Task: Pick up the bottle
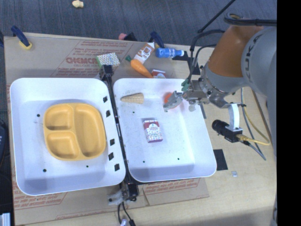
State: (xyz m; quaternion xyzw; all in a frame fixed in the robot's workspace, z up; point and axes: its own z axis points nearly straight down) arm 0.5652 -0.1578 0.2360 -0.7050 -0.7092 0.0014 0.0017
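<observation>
The gripper hangs over the right bin near its upper edge, beside a small red-orange item; I cannot tell how it stands. The bottle, white with an orange label, lies outside the bins on the cardboard behind them, near a carrot and what may be a blue bottle. A yellow divided plate sits in the left bin.

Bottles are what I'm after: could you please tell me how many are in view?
2. One white bottle with an orange label and one blue bottle lie side by side on the cardboard behind the right bin. The arm may hide others.
</observation>
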